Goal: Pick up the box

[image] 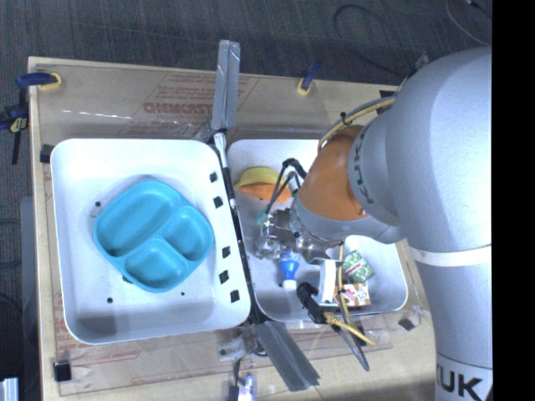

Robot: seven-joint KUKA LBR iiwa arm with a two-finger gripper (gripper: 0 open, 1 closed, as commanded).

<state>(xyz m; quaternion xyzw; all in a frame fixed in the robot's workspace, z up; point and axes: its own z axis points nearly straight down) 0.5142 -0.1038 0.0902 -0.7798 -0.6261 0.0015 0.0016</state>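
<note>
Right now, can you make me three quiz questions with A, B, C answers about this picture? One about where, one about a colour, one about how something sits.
1. Where does the gripper hang?
A. over the left bin
B. over the right bin
C. off the bench

2. What colour is the divided tray?
A. blue
B. red
C. black

3. How does the divided tray sit?
A. alone in the left bin
B. stacked on the box
C. on the floor

Answers:
1 B, it is above the right bin.
2 A, plainly blue.
3 A, it lies alone in the left bin.
</note>
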